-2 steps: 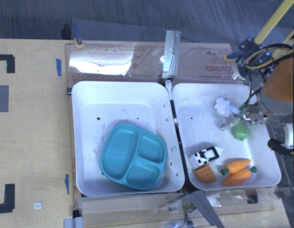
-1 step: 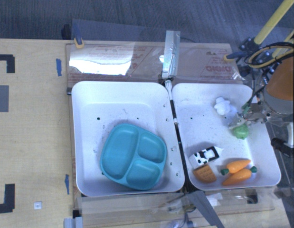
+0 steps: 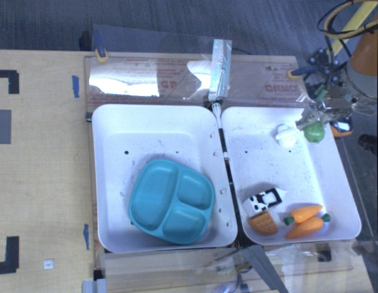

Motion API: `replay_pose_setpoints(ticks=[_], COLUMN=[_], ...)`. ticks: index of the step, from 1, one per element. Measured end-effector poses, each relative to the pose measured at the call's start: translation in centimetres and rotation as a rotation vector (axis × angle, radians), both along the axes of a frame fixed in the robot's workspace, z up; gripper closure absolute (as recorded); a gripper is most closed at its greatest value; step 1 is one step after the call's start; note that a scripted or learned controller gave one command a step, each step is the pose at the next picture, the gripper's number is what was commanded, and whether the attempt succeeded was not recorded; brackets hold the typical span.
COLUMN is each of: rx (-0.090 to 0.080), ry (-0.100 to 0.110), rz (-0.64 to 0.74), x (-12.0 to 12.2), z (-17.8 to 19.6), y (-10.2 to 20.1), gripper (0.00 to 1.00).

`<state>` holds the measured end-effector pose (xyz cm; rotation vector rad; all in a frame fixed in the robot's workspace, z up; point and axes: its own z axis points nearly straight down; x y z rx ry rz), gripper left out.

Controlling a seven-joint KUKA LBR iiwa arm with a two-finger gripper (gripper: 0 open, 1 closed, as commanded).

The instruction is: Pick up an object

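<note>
A pale wooden bench (image 3: 36, 182) carries blue tape marks and black corner marks, with grey floor beyond it. The landmark is the right bin (image 3: 335, 182). Touching its left wall sits the left bin (image 3: 109, 163), holding a teal divided plate (image 3: 171, 200), tilted, its long axis running diagonally. Behind both bins stands a clear plastic panel (image 3: 158, 78) with reddish printing too faint to read. At the right bin's far right corner hangs the gripper (image 3: 316, 118), a green object (image 3: 314, 132) at its tips; whether the fingers clasp it cannot be told. Just left of that lies a white lump (image 3: 286, 136). At the bin's near edge two carrots (image 3: 306, 220) lie side by side, long axes left to right, green tops pointing left. Left of them lies a black-and-white toy (image 3: 264, 200) above an orange-brown piece (image 3: 264, 223).
</note>
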<state>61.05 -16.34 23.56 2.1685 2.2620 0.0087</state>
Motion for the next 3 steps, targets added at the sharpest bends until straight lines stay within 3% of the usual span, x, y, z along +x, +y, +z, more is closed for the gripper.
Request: replay_pose_setpoints(ticks=[1,2,3], rx=[-0.005,0.004,0.002], ry=[0.002,0.016,0.009], rz=[0.264,0.253,0.217], x=[5.7,5.6,0.8], z=[8.6,-0.4,0.2], y=[-3.7,3.2,10.9], gripper=[1.00,1.00,1.00])
